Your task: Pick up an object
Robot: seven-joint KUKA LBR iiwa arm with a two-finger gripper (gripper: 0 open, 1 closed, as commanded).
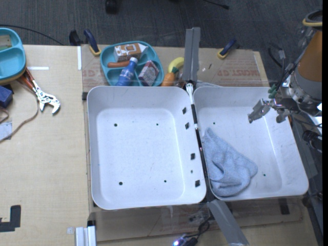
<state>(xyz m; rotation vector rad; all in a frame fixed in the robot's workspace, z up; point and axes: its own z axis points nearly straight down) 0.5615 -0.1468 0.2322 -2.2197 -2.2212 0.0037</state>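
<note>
Gripper (270, 111) of the grey arm poised over the right shallow white bin (287, 181), with a crumpled grey cloth (228, 163) lying apart from it.

We see the two fingers spread, nothing between them, above the bin's upper right part. We find the cloth in the same bin's lower left corner, against the wall beside the left white bin (141, 152). Behind the bins we note a teal compartment tray (108, 60) of small items on the wooden bench (46, 163).
</note>
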